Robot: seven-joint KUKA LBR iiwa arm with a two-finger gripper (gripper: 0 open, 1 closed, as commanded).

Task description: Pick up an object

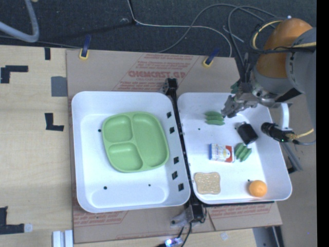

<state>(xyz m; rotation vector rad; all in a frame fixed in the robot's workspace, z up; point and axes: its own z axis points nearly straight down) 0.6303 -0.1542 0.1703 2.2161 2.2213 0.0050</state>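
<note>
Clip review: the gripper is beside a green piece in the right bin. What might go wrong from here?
1. The gripper sits at the right end of the green pod, not over its middle, so closing there may only nudge or pivot the pod rather than lift it.
2. The pod lies flat and low on the floor of the right bin, so the grasp may slip over it and come away with nothing.

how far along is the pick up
Done: the gripper is down in the right bin, beside the green pod. In hand: nothing visibly held; the pod lies on the bin floor. Left: gripping an object and lifting it.
</note>
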